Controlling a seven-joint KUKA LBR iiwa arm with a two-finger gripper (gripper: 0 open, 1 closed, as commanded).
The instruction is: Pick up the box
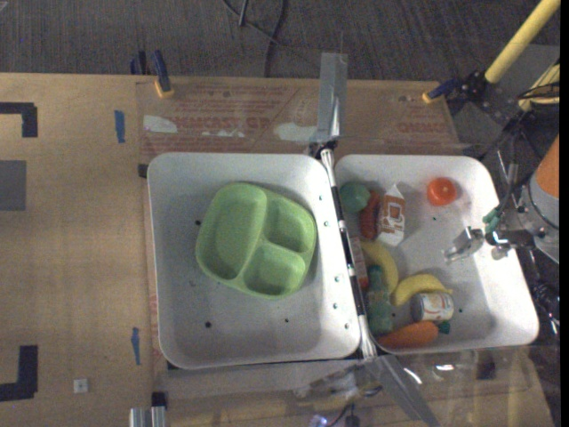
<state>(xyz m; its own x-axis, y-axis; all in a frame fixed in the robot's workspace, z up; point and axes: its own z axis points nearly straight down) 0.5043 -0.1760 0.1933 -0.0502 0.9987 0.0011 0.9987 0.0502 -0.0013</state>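
tool [468, 241] low over the right white bin [511, 314], nothing between its fingers; how wide it stands, cannot tell. small white-and-orange carton box [391, 215] lies to its left, well apart, beside the red pepper [370, 221]. pick not begun: approach, grasp and lift all remain.

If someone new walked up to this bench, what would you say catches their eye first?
Probably the bright green divided plate, lying alone in the left bin. Next comes the clutter along the right bin's left side: a small carton-like box, two bananas, a can and a carrot. The gripper hovers over that bin's right half, apart from the box.
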